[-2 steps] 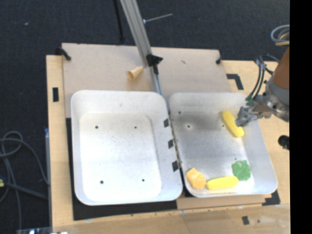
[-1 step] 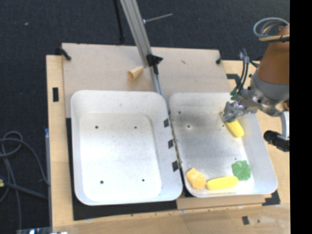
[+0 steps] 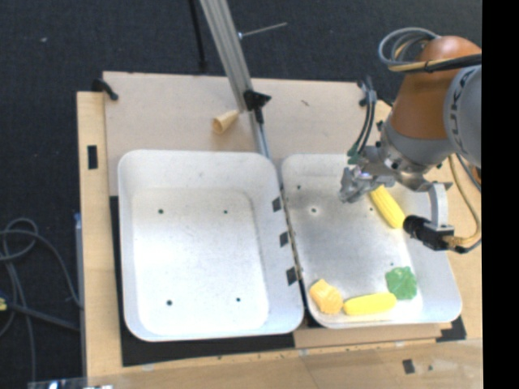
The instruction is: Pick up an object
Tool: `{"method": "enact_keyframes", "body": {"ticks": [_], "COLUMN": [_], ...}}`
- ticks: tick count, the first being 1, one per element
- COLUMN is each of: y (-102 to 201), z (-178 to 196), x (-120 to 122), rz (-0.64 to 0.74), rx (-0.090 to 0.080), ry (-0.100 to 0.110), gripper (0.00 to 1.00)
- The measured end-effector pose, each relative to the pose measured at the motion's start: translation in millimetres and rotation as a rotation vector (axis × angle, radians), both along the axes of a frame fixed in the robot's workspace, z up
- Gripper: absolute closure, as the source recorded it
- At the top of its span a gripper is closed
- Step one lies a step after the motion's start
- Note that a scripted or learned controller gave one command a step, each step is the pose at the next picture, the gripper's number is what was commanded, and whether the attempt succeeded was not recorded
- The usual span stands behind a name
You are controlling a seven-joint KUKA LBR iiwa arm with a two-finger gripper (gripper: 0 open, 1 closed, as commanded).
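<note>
Looking down, you see two white bins side by side on a bench [image 3: 162, 104]. The arm [image 3: 430, 96] comes in from the right, with its orange band over the right bin [image 3: 340, 241]. The gripper [image 3: 354, 186] hangs low over the top part of that bin. You cannot tell from here how it is set, because the picture is too small and blurry there.

A yellow corn cob [image 3: 388, 206] lies just beside the gripper, on its right. It is tilted, with one end up near the wrist. You cannot tell if it touches the gripper.

Down at the near edge of the right bin you see three more things. A yellow block [image 3: 326, 297] sits in the near left corner. A long yellow piece [image 3: 370, 304] lies right next to it. A green lump [image 3: 401, 283] sits just past that, to the right.

The left bin [image 3: 203, 241] is well apart from the gripper.

On the bench behind the left bin lies a small tan cone [image 3: 225, 121]. A grey metal pole [image 3: 231, 55] stands tilted between the bins at the back.
</note>
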State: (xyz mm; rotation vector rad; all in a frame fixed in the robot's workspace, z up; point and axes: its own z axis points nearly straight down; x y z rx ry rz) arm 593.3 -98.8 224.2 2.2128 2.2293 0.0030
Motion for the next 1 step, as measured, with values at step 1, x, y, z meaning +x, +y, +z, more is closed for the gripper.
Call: {"method": "enact_keyframes", "body": {"ticks": [1], "y": [43.8], "z": [8.1], "x": [5.0], "rz": [0.000], "rx": [0.000], "ry": [-0.001], "gripper": [1.00]}}
